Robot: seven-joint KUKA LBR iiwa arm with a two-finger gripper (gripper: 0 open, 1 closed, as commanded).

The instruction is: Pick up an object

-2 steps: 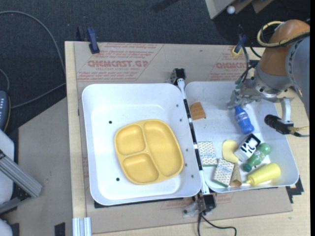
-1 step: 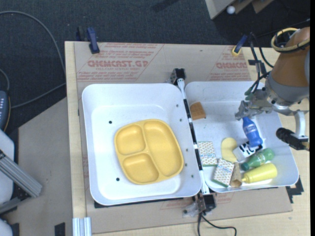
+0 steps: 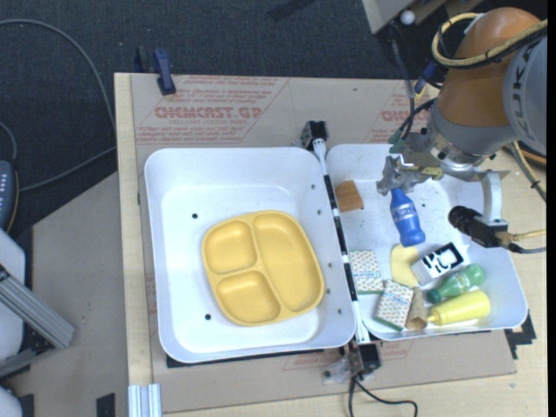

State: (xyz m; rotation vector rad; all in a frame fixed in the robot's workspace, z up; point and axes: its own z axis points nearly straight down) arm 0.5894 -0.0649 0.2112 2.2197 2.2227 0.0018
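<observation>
Hovering over the right bin (image 3: 512, 307), near its far wall: the jaws (image 3: 401, 176), spread impossible to tell. Lying just below, touching or nearly so: a blue bottle (image 3: 406, 218). Crowding the near right corner: a green bottle (image 3: 459, 283), a yellow bottle (image 3: 460, 308), patterned packets (image 3: 395, 306). Sitting in the left bin (image 3: 165, 233), with open room all round: a yellow divided tray (image 3: 262, 266). Showing on the desk (image 3: 208, 111): "CHEMCAST GP".

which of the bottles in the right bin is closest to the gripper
The blue bottle, lying just below the gripper in the right bin. The green bottle and yellow bottle lie farther off, side by side at the bin's near corner.
</observation>
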